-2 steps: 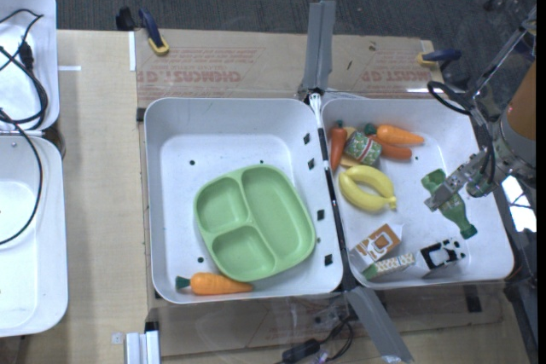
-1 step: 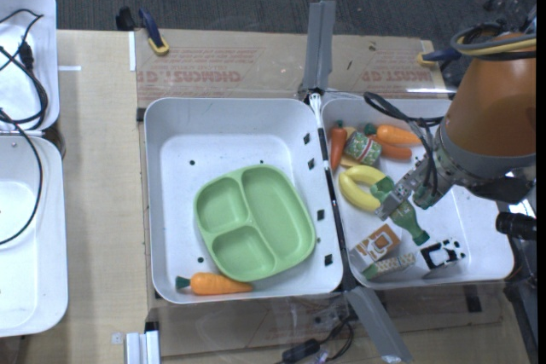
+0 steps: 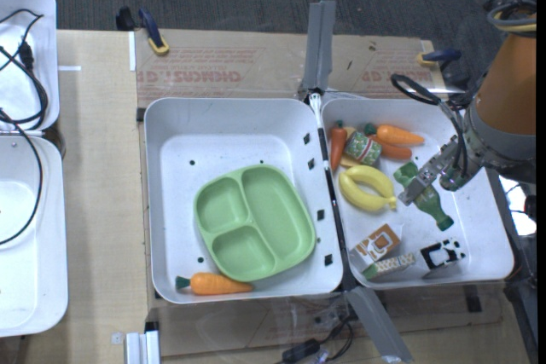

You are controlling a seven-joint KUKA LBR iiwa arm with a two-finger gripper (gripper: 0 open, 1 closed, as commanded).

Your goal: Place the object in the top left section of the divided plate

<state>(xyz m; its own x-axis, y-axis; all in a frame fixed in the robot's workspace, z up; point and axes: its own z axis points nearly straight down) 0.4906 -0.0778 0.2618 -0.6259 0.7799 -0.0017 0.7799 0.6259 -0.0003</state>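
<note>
Tool (image 3: 424, 186) low in right bin (image 3: 486, 264) over green bottle (image 3: 431, 202) — grip state unreadable — green divided plate (image 3: 254, 222) in left bin (image 3: 171, 183), orange carrot (image 3: 213, 284) beside it.

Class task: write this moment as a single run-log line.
gripper: over right bin, by green bottle | plate: left bin, sections bare | carrot: beside plate | placement: not done

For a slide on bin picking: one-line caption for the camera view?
Gripper poised over a green bottle in the right bin; green divided plate waits in the left bin.
</note>
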